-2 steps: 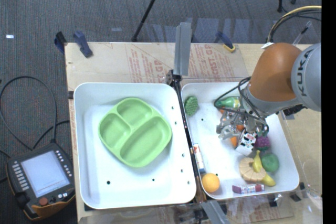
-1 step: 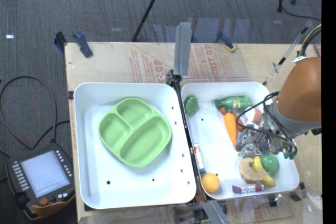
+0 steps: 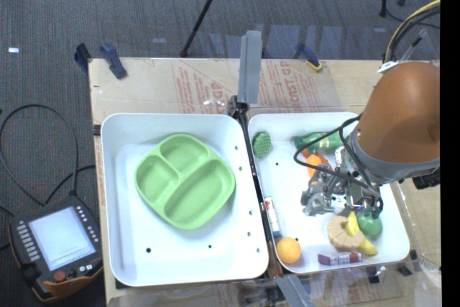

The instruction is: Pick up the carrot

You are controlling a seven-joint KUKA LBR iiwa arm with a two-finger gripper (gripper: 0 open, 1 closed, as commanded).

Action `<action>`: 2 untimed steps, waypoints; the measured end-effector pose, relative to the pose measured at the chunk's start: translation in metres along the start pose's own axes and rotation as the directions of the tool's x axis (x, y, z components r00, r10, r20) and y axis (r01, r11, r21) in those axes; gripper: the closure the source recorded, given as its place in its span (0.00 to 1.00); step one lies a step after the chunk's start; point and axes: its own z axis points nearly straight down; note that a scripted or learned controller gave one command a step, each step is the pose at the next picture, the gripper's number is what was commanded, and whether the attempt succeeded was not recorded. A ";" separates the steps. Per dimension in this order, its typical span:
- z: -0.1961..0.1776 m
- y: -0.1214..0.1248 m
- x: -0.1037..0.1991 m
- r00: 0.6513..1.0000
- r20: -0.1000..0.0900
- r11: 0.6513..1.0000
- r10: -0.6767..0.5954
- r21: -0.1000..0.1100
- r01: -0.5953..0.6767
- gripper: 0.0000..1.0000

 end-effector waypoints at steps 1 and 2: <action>0.090 -0.099 -0.033 1.000 -0.014 1.000 0.002 0.003 -0.002 1.00; -0.048 -0.158 -0.030 0.991 0.008 0.991 -0.136 0.007 0.136 1.00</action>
